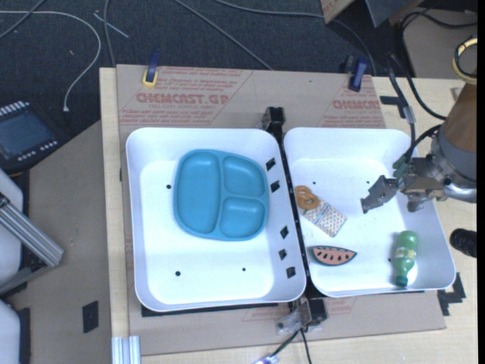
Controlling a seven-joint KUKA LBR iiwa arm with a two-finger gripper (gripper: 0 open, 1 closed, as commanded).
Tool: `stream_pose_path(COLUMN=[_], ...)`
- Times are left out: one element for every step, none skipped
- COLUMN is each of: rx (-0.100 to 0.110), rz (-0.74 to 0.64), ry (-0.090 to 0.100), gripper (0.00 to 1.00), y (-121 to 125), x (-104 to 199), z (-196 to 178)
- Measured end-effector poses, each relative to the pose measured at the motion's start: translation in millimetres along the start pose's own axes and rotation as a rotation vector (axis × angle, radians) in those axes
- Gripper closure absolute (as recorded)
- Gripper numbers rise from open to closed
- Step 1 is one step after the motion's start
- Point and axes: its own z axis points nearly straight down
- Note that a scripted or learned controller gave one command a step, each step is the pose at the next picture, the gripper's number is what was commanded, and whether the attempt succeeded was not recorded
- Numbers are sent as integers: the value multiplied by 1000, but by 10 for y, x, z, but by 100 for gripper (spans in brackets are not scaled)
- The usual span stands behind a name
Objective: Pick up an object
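two white bins (pixel 144 226) sit on a pale brown board (pixel 227 89) printed with red lettering, blue clamps (pixel 151 74) at its far corners. in the left bin, a light blue divided plate (pixel 221 194). in the right bin, a tan pretzel (pixel 307 197), a white packet (pixel 328 219) with a fine reddish pattern, a watermelon slice (pixel 333 255) in red with dark seeds and a green rind, and a green bottle (pixel 404 258). my gripper (pixel 377 197) is dark grey, my arm grey with an orange-brown band. the floor beyond is dark blue carpet (pixel 227 14) with white cables (pixel 76 29).

Beyond the pincer (pixel 377 196): dark grey carpet floor (pixel 227 14) strewn with thin white cables (pixel 76 21), under pale wooden bench (pixel 227 89).
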Motion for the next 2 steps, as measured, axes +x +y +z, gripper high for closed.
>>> stream_pose_path(rx=[-13, -7], rz=[-3, -1], ry=[-2, -1], gripper=[0, 0], y=[19, -16], x=[3, -68], z=[-57, 404])
